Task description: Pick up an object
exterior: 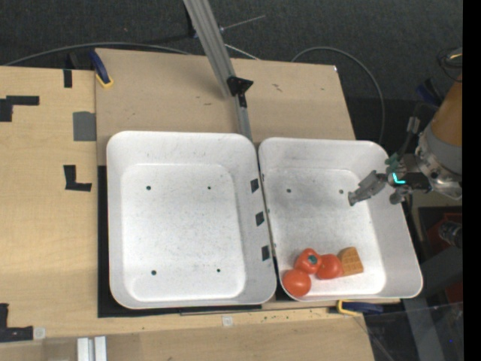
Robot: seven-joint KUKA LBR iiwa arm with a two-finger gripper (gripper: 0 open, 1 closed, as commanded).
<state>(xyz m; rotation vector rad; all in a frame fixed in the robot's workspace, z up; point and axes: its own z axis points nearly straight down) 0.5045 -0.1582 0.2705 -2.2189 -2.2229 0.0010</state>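
While I monitor the fixed overhead camera, the arm point(443, 138) enters from the right and holds the end effector point(373, 186) above the right bin point(316, 156), close to that bin's right wall and in its upper half. From this angle I cannot tell whether the end effector is apart or together; I see no object between its parts. I locate the task objects at the near edge of the right bin: a red tomato-like piece point(297, 282) at the bottom-left corner, a red object with a teal spot point(316, 263) touching it from above and to the right, and an orange waffle-patterned block point(350, 261) just beside that. These objects lie well apart from the end effector. I see the left bin point(180, 153) adjoining the right bin on the desk point(165, 89).
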